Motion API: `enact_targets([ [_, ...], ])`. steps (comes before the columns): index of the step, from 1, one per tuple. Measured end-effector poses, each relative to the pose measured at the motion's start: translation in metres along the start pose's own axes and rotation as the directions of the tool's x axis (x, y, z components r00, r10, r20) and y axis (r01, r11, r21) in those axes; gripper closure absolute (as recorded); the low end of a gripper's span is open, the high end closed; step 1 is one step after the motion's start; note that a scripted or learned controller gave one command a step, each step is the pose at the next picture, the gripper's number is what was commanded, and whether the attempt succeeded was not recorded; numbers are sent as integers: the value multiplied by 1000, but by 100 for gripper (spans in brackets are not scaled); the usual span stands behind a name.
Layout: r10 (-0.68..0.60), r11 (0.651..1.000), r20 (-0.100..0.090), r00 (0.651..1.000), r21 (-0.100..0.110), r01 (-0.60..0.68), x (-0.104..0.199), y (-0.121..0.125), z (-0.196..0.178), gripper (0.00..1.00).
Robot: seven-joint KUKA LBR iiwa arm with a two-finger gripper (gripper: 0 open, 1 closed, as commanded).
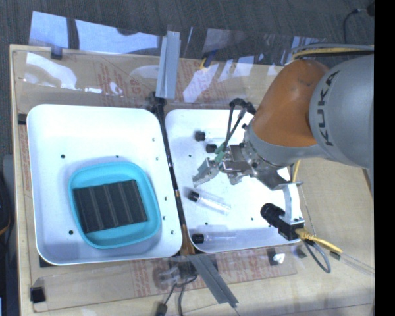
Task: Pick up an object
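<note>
- Camera view: the gripper (209, 170) hangs over the right bin (184, 127), fingers slightly parted, nothing between them.
- A clear tube with a black cap (208, 201) lies at the gripper's 6 o'clock, just beside it.
- At 9 o'clock, the left bin (46, 124) holds a blue tray (112, 206).

A robotics lab: a KUKA-branded arm (316, 110) fills the right of the frame above a plywood bench (85, 78) bearing two white bins (39, 176), with loose cables (319, 249) lower right and dark carpet (118, 5) along the top.
</note>
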State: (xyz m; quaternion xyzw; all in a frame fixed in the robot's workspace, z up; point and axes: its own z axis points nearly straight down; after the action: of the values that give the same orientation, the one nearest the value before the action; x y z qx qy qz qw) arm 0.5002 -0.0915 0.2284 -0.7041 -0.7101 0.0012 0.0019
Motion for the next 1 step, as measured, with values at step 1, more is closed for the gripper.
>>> enact_targets([
  [1,-84,996,1,996,-2,84,15,-23,37,0],
])
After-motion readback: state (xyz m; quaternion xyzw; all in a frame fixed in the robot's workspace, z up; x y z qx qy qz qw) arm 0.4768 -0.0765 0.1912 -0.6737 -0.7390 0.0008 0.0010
